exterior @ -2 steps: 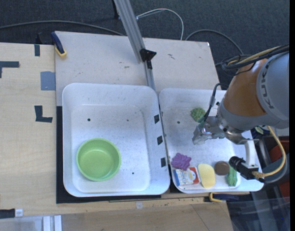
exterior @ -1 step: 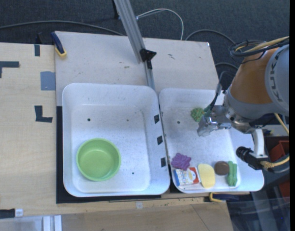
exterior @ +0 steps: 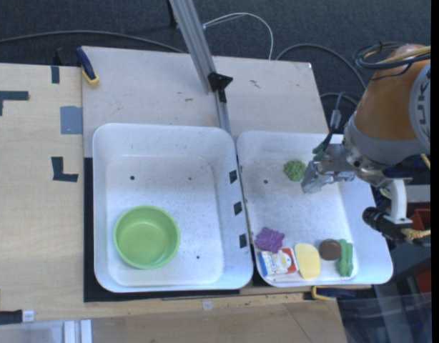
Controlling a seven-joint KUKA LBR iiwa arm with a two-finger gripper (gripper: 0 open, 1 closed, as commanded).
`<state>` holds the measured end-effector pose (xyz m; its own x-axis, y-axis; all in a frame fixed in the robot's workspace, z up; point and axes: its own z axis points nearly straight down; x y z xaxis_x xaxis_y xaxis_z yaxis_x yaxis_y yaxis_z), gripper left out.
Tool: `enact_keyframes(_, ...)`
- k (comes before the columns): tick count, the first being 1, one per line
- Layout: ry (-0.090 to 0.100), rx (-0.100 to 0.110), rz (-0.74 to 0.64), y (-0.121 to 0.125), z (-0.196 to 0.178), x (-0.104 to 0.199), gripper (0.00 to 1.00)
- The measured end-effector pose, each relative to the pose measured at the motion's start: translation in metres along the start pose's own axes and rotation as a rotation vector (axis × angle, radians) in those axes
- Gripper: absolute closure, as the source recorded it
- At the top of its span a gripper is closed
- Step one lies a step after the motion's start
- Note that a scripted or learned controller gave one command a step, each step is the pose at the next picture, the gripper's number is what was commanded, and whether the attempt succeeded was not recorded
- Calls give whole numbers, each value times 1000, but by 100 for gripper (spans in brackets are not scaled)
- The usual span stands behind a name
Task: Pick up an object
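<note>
My gripper (exterior: 312,179) hangs over the right bin (exterior: 291,206), near its back right part. A small green bumpy object (exterior: 294,169) lies on the bin floor just left of the gripper's tip, close to it or touching it. Along the bin's front edge lie a purple object (exterior: 269,239), a red and white packet (exterior: 277,262), a yellow object (exterior: 308,260), a brown round object (exterior: 329,249) and a green object (exterior: 345,257). The arm's grey and orange wrist (exterior: 391,113) rises to the right.
The left bin (exterior: 162,156) holds a green bowl (exterior: 146,236) at its front left. A grey metal pole (exterior: 198,41) slants from the top down to the gap between the bins. Cables run across the dark floor behind the bench.
</note>
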<state>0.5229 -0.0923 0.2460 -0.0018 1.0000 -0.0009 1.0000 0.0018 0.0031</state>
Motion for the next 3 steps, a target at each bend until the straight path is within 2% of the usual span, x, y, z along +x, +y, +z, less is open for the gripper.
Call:
enact_keyframes(1, 2, 7, -4, 7, 14, 55, 100)
enact_keyframes(2, 3, 4, -6, 22, 12, 113, 100)
enact_keyframes(3, 3, 5, -6, 26, 4, 169, 100)
